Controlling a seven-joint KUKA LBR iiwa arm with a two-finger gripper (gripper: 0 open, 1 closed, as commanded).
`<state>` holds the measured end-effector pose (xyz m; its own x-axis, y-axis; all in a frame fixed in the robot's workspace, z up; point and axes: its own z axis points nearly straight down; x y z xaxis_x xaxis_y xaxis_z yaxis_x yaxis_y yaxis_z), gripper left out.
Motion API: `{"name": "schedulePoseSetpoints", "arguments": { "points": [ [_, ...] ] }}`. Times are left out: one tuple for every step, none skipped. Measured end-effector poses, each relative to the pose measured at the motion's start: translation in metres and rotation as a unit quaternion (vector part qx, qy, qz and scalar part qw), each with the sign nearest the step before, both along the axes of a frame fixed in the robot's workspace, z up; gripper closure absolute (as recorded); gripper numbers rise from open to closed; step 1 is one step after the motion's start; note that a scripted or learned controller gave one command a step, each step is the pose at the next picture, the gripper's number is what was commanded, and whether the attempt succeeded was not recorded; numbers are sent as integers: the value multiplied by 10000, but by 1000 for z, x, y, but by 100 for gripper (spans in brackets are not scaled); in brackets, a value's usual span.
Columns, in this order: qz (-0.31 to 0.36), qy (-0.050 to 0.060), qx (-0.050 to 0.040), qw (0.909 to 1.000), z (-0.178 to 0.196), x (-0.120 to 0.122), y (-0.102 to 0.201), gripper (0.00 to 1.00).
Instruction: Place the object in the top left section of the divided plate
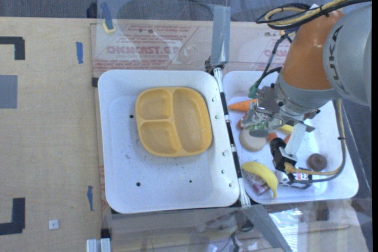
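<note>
Reaching from right, arm [331,38] bent over right bin [348,183].

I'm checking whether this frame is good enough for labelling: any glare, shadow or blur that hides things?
Camera view: even lighting, the yellow divided plate sharp; mild glare on clear sheeting above the bins; the arm covers much of the right bin, its small items slightly soft.

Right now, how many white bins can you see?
2. The left bin holds the yellow divided plate. The right bin holds toy food, under the arm.
</note>
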<state>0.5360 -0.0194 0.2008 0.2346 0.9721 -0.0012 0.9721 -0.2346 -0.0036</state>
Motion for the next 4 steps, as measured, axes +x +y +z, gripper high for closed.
{"name": "schedulePoseSetpoints", "arguments": {
  "points": [
    [439, -5, -3, 9990, 15, 42, 51, 100],
    [528, 3, -1, 9986, -28, 60, 126, 100],
    [379, 6, -4, 9993, 4, 23, 177, 100],
    [379, 7, -4, 9993, 4, 23, 177, 0]
  ]
}}
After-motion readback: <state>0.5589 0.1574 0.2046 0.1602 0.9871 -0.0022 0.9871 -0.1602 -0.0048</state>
